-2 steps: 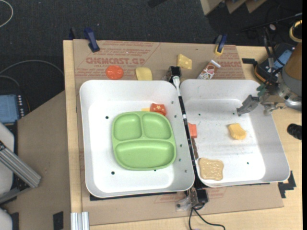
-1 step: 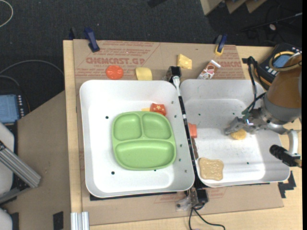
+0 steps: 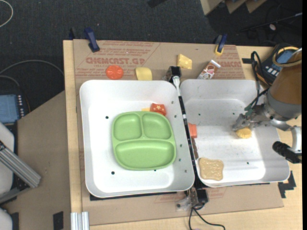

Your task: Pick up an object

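Observation:
My gripper hangs low in the right bin, near its right side, with the arm coming in from the right. A small yellow piece lies on the bin floor directly under and just in front of the fingertips. A tan toast slice rests at the bin's front left corner. An orange block sits against the bin's left wall.
The left bin holds a green divided plate and a red-and-yellow toy behind it. On the cardboard behind the bins lie an orange disc, two yellow pieces and a small packet.

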`<act>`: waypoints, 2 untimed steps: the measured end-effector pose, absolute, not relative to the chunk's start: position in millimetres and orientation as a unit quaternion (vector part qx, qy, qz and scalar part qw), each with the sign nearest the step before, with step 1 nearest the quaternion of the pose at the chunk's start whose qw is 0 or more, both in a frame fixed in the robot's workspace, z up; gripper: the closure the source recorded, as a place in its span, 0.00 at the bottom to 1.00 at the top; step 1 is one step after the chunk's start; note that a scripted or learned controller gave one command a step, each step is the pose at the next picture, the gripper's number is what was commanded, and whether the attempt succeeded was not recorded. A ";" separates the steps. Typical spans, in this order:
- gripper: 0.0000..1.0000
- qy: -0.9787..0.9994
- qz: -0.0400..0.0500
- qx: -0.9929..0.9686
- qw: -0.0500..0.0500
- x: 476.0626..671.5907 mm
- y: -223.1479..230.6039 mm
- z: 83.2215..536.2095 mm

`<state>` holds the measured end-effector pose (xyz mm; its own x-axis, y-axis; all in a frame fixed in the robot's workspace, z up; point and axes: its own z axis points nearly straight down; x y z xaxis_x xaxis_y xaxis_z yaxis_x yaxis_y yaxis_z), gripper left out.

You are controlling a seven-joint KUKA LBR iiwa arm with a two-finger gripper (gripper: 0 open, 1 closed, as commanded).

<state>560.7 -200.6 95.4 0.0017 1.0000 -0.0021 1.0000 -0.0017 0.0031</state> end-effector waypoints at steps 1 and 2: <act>1.00 0.710 0.005 0.704 0.007 618.1 -147.7 220.2; 1.00 0.708 -0.001 0.706 -0.003 549.4 -96.4 222.3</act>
<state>549.4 -96.4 222.3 -0.0030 1.0000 0.0036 1.0000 0.0031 -0.0057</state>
